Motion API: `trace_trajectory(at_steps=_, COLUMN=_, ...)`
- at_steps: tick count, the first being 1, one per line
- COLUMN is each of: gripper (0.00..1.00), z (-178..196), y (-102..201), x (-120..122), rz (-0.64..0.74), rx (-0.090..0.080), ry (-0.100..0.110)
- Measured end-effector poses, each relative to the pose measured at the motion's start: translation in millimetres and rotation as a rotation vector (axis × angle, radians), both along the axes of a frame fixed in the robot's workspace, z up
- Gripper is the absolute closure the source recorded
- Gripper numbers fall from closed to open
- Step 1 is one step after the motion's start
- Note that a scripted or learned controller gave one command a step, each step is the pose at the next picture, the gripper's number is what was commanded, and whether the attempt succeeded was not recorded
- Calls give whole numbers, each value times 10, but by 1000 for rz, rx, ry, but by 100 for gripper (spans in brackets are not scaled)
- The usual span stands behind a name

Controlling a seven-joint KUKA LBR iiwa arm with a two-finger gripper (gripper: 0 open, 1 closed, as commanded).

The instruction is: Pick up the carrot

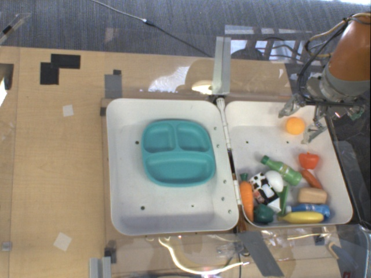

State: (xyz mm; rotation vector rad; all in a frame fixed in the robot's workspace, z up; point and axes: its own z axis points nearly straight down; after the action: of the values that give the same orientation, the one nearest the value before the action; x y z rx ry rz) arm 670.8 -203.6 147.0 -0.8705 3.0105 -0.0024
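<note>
Two bins lie below me, and my claw (302, 120) hangs spread open over the far end of the right bin (255, 120), its fingers straddling an orange ball (295, 125) without gripping anything. The carrot (247, 197) lies at the near left corner, against the bin wall, touching what I take to be a black-and-white toy cow (268, 187), though the clutter makes that hard to read. My worry: closing here grabs the ball instead, and the wall may block one finger at the carrot.
</note>
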Motion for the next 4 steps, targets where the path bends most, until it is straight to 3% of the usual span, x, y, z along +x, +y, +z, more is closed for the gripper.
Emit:
trace_trajectory(at_steps=1, gripper=0, z=-285, y=-9, x=11, rz=-71, rx=0, ry=-4)
trace_trajectory(at_steps=2, gripper=0, z=880, y=141, x=20, rz=-353, rx=1, ry=-12)
trace_trajectory(at_steps=3, gripper=0, z=101, y=-9, x=-13, rz=-352, rx=3, ry=4)
trace_trajectory(at_steps=4, gripper=0, z=-587, y=-28, x=-7, rz=-295, rx=-1, ry=5)
